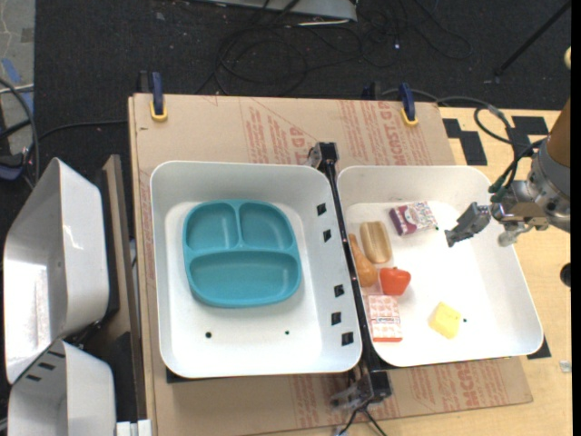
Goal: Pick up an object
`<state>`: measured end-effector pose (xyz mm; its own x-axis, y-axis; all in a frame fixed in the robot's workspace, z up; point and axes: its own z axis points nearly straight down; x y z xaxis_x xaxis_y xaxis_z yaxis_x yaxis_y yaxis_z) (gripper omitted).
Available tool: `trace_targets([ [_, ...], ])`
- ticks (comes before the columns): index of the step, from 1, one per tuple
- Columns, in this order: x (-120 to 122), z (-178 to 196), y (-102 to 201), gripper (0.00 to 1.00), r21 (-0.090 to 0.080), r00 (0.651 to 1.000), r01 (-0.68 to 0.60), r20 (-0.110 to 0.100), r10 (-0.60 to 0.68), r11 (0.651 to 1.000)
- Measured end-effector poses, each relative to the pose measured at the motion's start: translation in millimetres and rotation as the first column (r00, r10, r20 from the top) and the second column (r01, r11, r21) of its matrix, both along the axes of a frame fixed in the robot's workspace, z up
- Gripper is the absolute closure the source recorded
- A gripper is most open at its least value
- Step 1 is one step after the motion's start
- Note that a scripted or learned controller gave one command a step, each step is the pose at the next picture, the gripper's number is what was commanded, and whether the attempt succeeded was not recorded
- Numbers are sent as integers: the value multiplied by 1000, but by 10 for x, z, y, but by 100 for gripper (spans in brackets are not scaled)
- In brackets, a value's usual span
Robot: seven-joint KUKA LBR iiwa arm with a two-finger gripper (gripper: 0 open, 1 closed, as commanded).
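Two shallow white bins sit side by side on a cardboard-topped bench. The left bin (172,243) holds a teal divided plate (241,252), lying flat in the bin's upper middle. The right bin (490,334) carries the loose items, grouped toward its left half. A small purple-and-white packet (413,217) lies nearest the top; just left and below it is a tan bread roll (375,241), and an orange piece (362,267) lies against the roll's lower left side, close to the bin's left wall. A red pepper-like toy (394,282) sits just below the roll. Lower still, a red-and-white box (384,318) rests along the left wall, and a yellow block (445,320) lies apart from the others, toward the bin's lower middle.

The gripper (470,222) reaches in from the right, over the upper right part of the right bin, to the right of the packet and clear of it. Nothing shows between its dark fingers (how far apart they stand cannot be told from this slant).
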<state>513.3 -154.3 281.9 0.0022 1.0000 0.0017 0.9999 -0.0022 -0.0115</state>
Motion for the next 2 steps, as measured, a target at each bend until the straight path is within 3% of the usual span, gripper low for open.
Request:
trace_targets([
  [1,19,57,6,0,-2,1000,-3,11,3,1000],
  [2,116,-510,21,0,-1,1000,-2,7,2,1000],
])
